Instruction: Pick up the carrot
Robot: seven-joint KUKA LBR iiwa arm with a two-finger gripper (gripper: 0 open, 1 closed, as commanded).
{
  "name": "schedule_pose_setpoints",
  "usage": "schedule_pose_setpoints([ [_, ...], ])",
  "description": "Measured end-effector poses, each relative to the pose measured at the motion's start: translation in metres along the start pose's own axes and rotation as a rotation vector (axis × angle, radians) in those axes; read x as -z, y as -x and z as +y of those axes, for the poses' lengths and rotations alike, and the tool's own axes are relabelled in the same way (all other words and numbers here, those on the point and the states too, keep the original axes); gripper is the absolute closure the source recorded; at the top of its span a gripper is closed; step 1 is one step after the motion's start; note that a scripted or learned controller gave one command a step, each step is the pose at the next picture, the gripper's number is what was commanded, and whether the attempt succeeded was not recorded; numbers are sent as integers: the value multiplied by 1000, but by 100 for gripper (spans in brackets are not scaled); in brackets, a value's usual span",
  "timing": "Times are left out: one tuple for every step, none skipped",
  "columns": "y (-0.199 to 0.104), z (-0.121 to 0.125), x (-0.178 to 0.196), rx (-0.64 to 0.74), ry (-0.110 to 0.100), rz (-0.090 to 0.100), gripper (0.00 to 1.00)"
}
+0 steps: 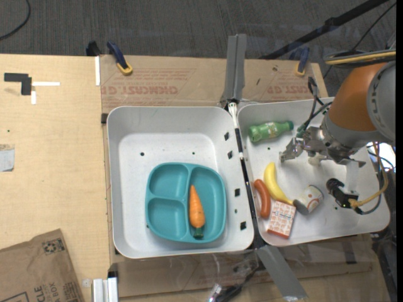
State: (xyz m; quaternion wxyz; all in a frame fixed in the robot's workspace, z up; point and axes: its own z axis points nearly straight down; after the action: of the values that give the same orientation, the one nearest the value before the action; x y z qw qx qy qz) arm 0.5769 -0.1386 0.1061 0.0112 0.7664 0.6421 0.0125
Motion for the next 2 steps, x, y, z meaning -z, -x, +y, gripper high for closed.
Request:
schedule_pose_setpoints([
  [-18, 41, 9, -109, -25, -8, 0],
  [6, -3, 0, -373, 0, -1, 0],
])
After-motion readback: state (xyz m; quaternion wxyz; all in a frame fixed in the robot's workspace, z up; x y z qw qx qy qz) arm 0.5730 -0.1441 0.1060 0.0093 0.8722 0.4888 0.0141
